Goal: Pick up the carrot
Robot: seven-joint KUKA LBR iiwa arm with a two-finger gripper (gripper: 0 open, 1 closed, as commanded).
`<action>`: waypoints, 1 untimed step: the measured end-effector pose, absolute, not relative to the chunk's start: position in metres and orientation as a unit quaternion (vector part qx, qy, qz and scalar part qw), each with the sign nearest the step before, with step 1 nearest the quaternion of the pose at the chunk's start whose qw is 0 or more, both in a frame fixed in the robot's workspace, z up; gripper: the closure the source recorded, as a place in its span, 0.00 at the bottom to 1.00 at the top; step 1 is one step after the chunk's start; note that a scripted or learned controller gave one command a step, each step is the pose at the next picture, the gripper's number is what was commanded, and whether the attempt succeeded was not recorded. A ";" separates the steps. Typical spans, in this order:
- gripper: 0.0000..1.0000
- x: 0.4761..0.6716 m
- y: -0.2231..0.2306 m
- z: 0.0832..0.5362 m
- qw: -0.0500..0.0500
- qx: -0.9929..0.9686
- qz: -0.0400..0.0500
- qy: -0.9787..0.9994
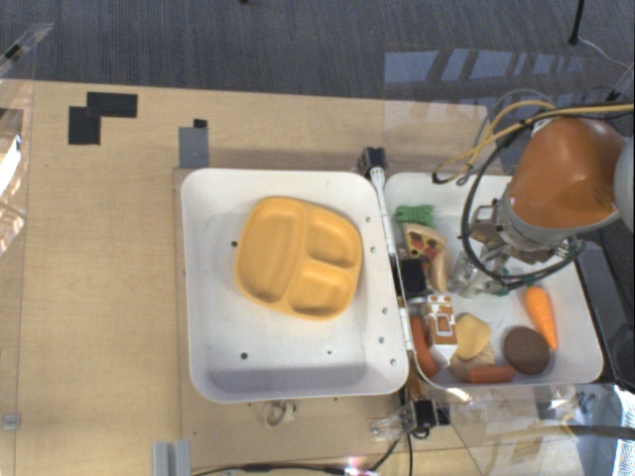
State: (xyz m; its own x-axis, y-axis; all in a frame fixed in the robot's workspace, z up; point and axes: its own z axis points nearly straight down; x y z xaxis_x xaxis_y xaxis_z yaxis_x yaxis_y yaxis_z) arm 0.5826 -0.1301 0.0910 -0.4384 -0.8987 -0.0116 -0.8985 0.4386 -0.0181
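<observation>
Plainly orange, tapered carrot (pixel 541 314) lying in right bin (pixel 591 350); tool (pixel 474 278) state unclear.

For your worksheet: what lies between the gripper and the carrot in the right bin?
In the camera view, only bare white bin floor separates the gripper from the carrot.
</observation>
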 end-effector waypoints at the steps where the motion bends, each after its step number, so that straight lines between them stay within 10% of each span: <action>1: 1.00 0.598 -0.187 0.089 0.008 -0.761 -0.003 0.649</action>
State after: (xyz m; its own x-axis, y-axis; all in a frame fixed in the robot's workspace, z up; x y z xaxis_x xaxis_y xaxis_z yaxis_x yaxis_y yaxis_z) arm 0.5980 -0.1873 0.0891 0.1588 -0.9873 -0.0060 -0.9872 -0.1587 -0.0149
